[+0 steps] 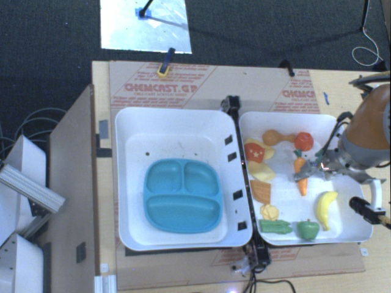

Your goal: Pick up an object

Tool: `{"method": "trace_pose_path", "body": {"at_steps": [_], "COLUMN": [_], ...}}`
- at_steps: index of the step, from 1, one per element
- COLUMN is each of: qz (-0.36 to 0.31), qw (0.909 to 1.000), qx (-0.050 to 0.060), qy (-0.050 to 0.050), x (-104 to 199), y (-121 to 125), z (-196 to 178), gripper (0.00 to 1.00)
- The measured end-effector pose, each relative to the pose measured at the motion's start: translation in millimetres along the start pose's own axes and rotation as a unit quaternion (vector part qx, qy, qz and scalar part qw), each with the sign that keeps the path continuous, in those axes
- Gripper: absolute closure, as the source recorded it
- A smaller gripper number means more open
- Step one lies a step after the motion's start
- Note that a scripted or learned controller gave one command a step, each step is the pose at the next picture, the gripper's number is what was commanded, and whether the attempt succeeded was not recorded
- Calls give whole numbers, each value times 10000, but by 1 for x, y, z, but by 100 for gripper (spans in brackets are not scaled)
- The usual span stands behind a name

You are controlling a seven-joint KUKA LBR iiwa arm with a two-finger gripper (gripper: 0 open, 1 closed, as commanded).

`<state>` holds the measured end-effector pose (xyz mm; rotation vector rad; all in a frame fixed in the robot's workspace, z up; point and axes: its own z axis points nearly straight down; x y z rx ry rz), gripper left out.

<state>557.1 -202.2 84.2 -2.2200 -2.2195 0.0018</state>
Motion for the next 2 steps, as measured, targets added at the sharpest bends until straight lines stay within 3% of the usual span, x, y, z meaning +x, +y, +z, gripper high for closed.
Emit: {"method": "trace_pose_path", "body": {"at_steps": [1,2], "qz": [-8,-76], "qw": [10000,10000], "qx": [-34,-63], "qy": [-9,11], "x": [-1,104], "y": [3,47], "z": [-11,-72], "gripper": [100,100]}}
